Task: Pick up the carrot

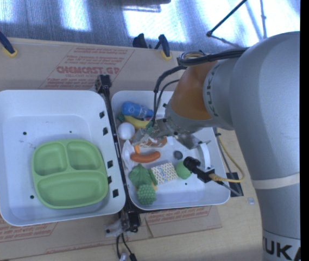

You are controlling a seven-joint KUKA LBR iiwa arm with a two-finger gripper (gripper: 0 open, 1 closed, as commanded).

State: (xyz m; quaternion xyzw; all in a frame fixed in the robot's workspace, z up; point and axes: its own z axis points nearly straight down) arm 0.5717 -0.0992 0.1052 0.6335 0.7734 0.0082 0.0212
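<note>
Jaws first, and it's a tough call: the gripper (155, 130) is down among the clutter in the right bin, and whether those jaws are parted or clamped cannot be told from up here. Nothing can be seen caught in them.

The big grey arm (263, 86) sweeps in from the right edge of the bench (62, 64), its orange band (189, 97) hanging over the right bin's far half. The left bin (13, 124) carries a green divided plate (70, 174), sitting toward its near edge. The right bin (214, 197) is the busy one.

And there's the carrot (145, 157), lying flat roughly mid-bin, closer to the left wall, just on the near side of the gripper. Contact between the two can't be judged.

Just beside the carrot on its near side sits a leafy green vegetable (138, 175), and a bumpy green piece (146, 194) lies by the near left corner. A checkered packet (164, 173) rests right of the leafy one, a small round green fruit (182, 171) just beyond it. Toward the far left corner there's a blue item (134, 110), a yellow piece (138, 122) beside it, and a white ball (125, 130) by the left wall.
</note>
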